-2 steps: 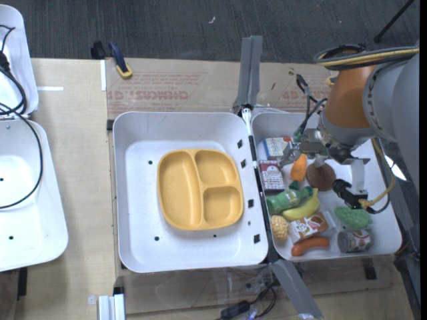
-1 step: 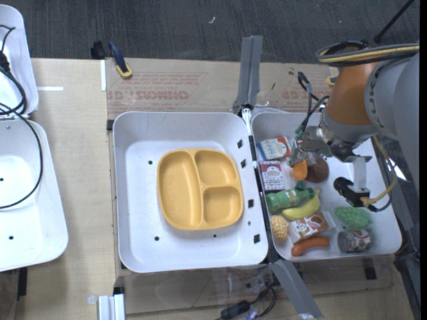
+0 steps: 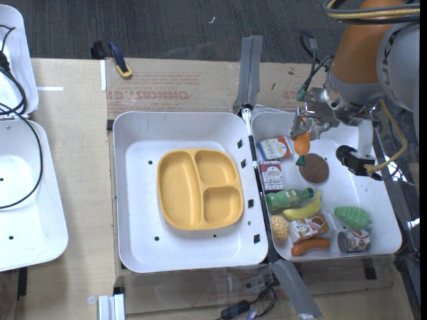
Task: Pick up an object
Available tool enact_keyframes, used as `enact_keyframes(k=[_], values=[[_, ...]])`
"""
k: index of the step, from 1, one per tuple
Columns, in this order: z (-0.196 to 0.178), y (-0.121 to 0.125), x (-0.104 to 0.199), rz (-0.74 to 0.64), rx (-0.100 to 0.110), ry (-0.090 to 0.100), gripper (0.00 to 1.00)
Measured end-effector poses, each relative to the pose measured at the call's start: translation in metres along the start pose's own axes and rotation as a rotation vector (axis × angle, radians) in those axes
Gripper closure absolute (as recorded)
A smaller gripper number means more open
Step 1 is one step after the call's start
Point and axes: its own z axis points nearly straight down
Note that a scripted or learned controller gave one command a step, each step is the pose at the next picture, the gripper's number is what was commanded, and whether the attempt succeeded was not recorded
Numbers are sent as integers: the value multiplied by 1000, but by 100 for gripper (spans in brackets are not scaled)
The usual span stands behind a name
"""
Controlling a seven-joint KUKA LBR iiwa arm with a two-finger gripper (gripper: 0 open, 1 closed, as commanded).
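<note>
Lift step in hand: pincer (image 3: 303, 133) closed, seemingly, on small orange plastic carrot (image 3: 302, 144), hanging over right white bin's (image 3: 389, 209) far edge. Next: raising clear without slipping.

One fixed overhead camera looks down slantwise on both bins (image 3: 123, 179).

The divided tray (image 3: 200, 189) is yellow in a white bin (image 3: 127, 179). Beside it are a yellow banana (image 3: 303, 209), a green bottle (image 3: 288, 198), an orange carrot (image 3: 302, 144) (small), a brown round cookie (image 3: 313, 169).
</note>
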Motion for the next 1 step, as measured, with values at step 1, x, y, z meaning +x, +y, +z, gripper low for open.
enact_keyframes(k=[1], values=[[29, -17, 65, -280, 2, 1, 100]])
